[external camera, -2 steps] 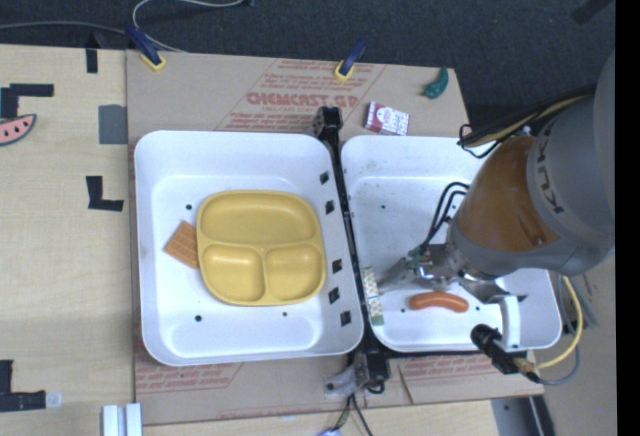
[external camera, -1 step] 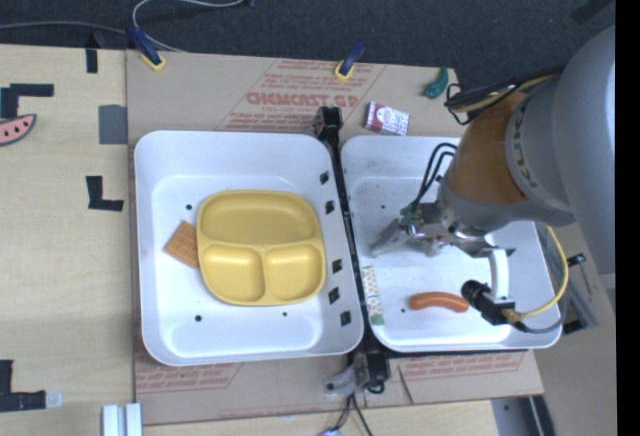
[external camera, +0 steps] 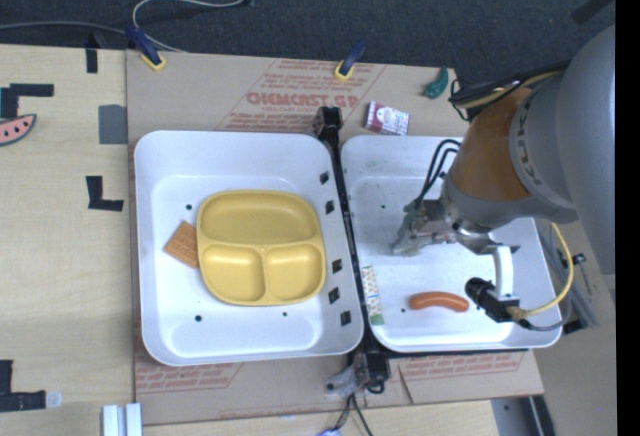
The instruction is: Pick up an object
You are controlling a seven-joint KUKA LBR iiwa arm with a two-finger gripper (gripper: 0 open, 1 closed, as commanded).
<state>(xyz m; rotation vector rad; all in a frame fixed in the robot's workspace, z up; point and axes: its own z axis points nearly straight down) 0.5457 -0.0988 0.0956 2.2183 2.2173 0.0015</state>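
Note:
An orange sausage-shaped toy lies near the front of the right bin. My gripper hangs low over the middle of that bin, up and to the left of the sausage and apart from it. Nothing shows between its fingers. In the left bin rests a yellow divided plate with a tan cracker-like piece tucked under its left side.
A small red and white packet lies on the cardboard behind the right bin, with a teal clip near it. A black divider runs between the bins. The arm's grey body covers the right bin's right side.

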